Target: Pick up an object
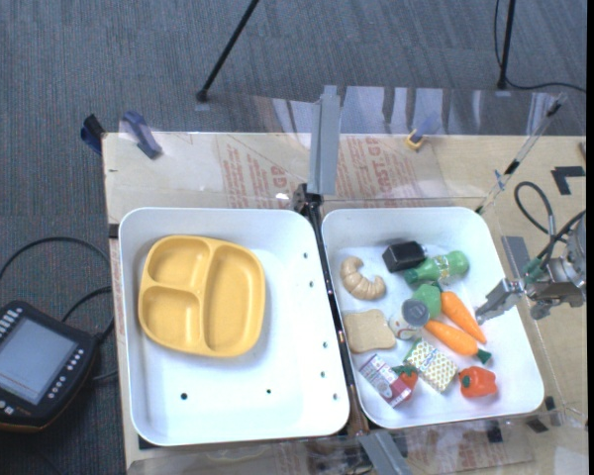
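Spread widest: the counter (178, 171), tan board with red print, carrying two shallow white bins side by side. Left bin (228, 404) holding one yellow divided plate (203, 295), three compartments, set toward the upper left corner, with bare white floor below and to its right. Right bin (475, 228) crowded: ten pieces counted, bunched in the middle and lower half. Two carrots (462, 315), orange, lying slantwise just beside each other near the right wall, the lower carrot (451, 337) touching the upper. One croissant (362, 279) at the left, apart from the rest. One slice of toast (368, 330) just below it. One black block (404, 256) toward the top, beside one green bottle (442, 265). One green pepper-like piece (426, 296) touching a small grey can (414, 313). One red-and-white carton (388, 380) near the lower edge, next to one yellow patterned box (433, 365). One orange bell pepper (478, 382) in the lower right corner. Open floor along the top strip of the right bin and its upper right corner; little room between the carrots and the right wall. At the right rim, over that wall and close to the carrots: the tool (497, 301), pale metal, nothing visible between its tips; cannot tell how far apart they stand. Off the counter, lower left on the carpet: one teach pendant (30, 362) with a cable.
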Robot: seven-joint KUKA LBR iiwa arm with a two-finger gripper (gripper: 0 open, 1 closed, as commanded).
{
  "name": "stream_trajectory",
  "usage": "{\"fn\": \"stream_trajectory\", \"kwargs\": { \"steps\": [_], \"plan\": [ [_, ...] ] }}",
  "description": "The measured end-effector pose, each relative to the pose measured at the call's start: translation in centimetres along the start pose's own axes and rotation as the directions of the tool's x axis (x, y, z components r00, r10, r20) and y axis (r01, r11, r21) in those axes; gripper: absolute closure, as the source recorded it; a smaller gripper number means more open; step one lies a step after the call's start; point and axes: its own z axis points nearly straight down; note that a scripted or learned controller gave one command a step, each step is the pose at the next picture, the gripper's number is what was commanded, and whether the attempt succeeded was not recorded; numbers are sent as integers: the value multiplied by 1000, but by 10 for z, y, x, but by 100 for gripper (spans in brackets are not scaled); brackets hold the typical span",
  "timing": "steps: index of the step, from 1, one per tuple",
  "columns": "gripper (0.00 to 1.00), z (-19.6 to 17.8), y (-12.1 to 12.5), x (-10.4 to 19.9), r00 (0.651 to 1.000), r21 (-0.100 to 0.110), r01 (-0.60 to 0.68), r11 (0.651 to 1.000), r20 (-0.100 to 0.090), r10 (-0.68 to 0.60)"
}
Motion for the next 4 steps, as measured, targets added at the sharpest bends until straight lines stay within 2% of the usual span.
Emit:
{"fn": "stream_trajectory", "kwargs": {
  "steps": [1,2,3,4],
  "plan": [
    [0,20,19,-15,999,-2,53,999,1,-53],
    [0,114,48,-17,997,8,71,997,-4,-71],
    [0,89,37,-1,961,-1,276,961,0,-276],
    [0,167,73,5,953,1,304,953,-1,-304]
  ]
}}
